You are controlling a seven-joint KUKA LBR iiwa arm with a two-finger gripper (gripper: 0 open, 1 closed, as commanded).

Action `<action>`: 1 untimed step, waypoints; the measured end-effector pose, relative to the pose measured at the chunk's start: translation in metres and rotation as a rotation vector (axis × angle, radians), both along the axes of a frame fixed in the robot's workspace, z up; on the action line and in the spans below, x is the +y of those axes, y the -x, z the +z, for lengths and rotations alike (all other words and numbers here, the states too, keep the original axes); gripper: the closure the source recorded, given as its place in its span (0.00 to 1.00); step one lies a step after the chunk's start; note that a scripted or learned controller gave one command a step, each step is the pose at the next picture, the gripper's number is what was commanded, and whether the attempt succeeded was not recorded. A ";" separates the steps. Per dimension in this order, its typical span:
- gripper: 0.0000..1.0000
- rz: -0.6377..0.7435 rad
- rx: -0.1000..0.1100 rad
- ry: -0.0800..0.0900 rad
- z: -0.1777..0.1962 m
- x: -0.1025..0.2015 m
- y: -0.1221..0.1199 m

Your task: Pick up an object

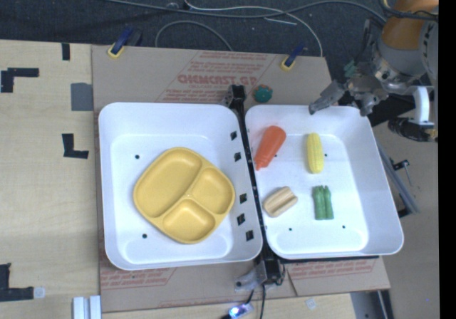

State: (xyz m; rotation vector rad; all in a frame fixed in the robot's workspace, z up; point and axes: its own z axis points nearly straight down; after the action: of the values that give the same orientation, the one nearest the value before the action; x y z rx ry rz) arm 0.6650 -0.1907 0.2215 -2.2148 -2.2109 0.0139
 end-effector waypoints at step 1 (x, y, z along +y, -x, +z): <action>0.00 0.003 -0.013 0.003 0.008 0.000 -0.003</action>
State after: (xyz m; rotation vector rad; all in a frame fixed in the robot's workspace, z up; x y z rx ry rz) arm 0.6678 -0.1903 0.2299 -2.2196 -2.2221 0.0024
